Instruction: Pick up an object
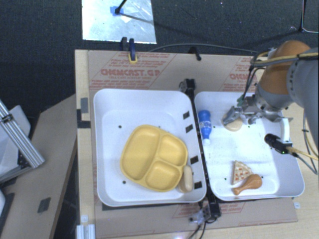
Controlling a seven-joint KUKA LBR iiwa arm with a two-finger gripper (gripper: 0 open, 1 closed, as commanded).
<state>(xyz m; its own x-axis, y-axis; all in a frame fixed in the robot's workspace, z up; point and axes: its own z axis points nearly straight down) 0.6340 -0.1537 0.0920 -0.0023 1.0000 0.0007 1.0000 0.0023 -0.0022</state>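
Note:
My gripper [238, 117] hangs low in the far part of the right bin [289, 183], reaching in from the right. A small beige rounded object [233, 125] lies right under it, touching or nearly touching its tip. A blue bottle with a white cap [204, 124] lies along the bin's left wall, a little to the left of the gripper. Toward the near side of the same bin lie a pizza slice [241, 171] and a brown drumstick [247, 184], side by side.
The left bin [107, 133] holds a yellow divided tray [153, 157], with a pale bread roll [186, 178] against its near right corner. Black clips run along the divider between the bins. A black cable part [274, 142] hangs over the right bin's right side.

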